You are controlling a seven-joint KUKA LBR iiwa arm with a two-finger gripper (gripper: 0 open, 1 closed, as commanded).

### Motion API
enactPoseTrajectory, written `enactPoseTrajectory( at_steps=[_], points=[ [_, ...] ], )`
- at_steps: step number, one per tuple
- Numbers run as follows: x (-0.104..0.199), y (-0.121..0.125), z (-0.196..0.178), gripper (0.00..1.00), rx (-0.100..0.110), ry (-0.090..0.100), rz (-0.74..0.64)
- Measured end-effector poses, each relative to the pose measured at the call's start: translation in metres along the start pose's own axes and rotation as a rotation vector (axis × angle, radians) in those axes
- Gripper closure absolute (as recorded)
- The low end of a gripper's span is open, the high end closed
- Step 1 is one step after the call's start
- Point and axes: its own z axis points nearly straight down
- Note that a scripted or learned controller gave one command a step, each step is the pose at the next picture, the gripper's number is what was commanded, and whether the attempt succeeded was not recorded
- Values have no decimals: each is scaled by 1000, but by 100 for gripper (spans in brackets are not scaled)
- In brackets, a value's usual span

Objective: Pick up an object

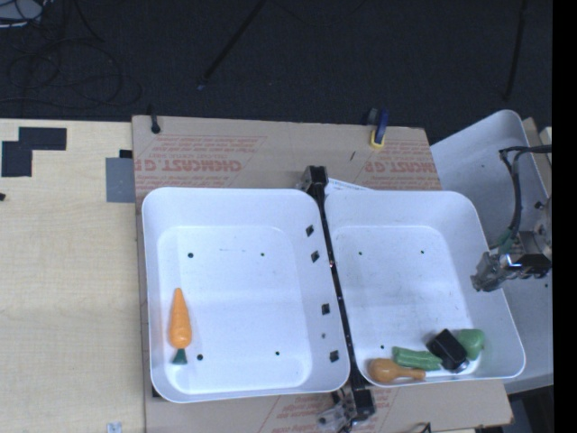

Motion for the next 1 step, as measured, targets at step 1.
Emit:
enactPoseTrajectory(
  at_steps=[1],
  points=[
    [-1,1,-76,100,-10,-3,-3]
  ],
)
